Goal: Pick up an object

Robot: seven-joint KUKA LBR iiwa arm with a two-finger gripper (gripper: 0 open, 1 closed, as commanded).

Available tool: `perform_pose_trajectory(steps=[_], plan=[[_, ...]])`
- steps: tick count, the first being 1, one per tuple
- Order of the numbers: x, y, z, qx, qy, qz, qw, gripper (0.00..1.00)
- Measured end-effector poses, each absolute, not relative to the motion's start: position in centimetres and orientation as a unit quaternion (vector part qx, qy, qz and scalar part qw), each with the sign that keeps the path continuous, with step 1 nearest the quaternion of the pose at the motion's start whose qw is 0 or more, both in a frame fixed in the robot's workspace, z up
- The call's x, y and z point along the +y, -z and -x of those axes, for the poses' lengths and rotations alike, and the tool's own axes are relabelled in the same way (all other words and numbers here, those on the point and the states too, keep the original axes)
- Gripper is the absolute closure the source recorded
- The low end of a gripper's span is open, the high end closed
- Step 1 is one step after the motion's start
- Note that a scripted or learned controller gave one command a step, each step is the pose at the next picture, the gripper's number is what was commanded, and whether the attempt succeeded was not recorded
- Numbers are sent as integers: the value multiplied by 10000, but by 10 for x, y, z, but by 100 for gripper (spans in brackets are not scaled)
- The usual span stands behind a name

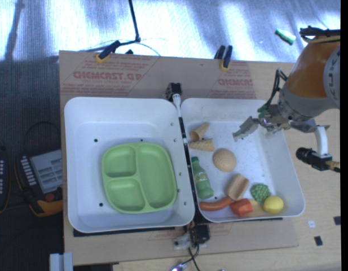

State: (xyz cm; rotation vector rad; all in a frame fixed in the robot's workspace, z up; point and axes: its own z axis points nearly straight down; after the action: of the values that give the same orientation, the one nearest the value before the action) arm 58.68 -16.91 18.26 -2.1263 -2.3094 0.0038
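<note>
The right bin (286,151) holds several toy foods. Two ice-cream cones (201,138) lie at its back left and a tan bread roll (224,160) sits near the middle. Along the left wall lies a green bottle (202,179). At the front are a hot-dog bun (237,186), a red sausage (215,204), a red piece (241,208), a green broccoli (260,192) and a yellow lemon (273,204). My gripper (245,129) hangs over the bin's back right part, up and to the right of the bread roll and apart from every object.
The left bin (83,129) holds a green divided plate (139,176). The grey arm with its orange band (312,75) comes in over the right bin's right rim. Clamps (223,55) sit on the cardboard at the back. Cables and boxes lie at the left.
</note>
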Motion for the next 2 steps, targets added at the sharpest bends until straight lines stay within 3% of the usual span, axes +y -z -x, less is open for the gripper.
perform_pose_trajectory(steps=[1,2], plan=[[-115,-94,-519,-7647,4,6444,-21,0],[-110,-93,-571,-7585,10,6517,-30,0]])
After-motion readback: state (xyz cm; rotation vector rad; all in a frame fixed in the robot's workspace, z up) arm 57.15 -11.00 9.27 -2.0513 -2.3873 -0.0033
